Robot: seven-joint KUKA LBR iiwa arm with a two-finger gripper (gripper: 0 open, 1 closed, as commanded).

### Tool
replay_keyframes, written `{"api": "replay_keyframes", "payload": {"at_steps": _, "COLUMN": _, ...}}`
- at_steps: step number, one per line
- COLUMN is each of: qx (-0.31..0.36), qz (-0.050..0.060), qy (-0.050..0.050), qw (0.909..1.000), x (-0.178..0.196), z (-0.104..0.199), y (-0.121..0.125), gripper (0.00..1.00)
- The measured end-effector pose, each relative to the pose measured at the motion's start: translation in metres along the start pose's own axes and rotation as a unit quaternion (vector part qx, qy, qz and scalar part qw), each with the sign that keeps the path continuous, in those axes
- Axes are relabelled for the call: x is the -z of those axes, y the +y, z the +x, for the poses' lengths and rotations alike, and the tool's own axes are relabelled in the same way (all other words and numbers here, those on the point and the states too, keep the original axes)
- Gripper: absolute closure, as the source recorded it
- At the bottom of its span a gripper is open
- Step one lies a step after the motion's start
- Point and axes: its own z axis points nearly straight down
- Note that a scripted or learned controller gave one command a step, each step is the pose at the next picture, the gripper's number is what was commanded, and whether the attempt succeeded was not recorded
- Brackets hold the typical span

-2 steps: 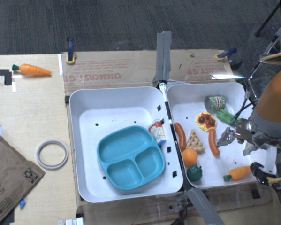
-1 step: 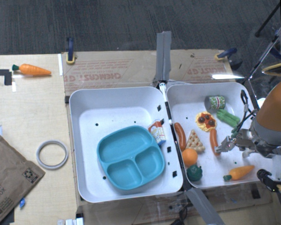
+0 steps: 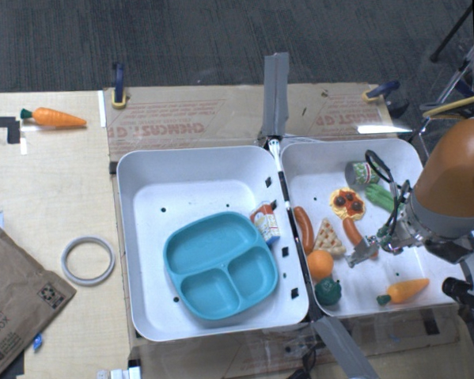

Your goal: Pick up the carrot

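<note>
Hovering pincer [image 3: 362,255] near carrot [image 3: 405,291]

We see the arm [image 3: 448,205] as a rounded orange band above a grey wrist collar. Black cable loops [image 3: 381,172] run beside green wiring toward the gripper [image 3: 365,253], a small grey metal assembly whose finer parts appear blurred. Darker grey housing sits beneath the collar.

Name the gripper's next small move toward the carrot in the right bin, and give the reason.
Probably shift toward the view's lower right and descend: the gripper hovers by the sausage, while the carrot lies apart from it, near the right bin's front wall.
</note>
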Motion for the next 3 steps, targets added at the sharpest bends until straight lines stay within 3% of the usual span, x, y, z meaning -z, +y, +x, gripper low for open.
{"api": "replay_keyframes", "payload": {"at_steps": 1, "qx": -0.001, "qz": 0.000, "qy": -0.001, "qw": 1.0000, "x": 0.130, "z": -0.060, "y": 0.001, "gripper": 0.00}}
{"api": "replay_keyframes", "payload": {"at_steps": 2, "qx": -0.114, "qz": 0.001, "qy": 0.000, "qw": 0.9935, "x": 0.009, "z": -0.036, "y": -0.009, "gripper": 0.00}}
{"api": "replay_keyframes", "payload": {"at_steps": 3, "qx": -0.038, "qz": 0.001, "qy": 0.001, "qw": 0.9993, "x": -0.007, "z": -0.052, "y": -0.012, "gripper": 0.00}}
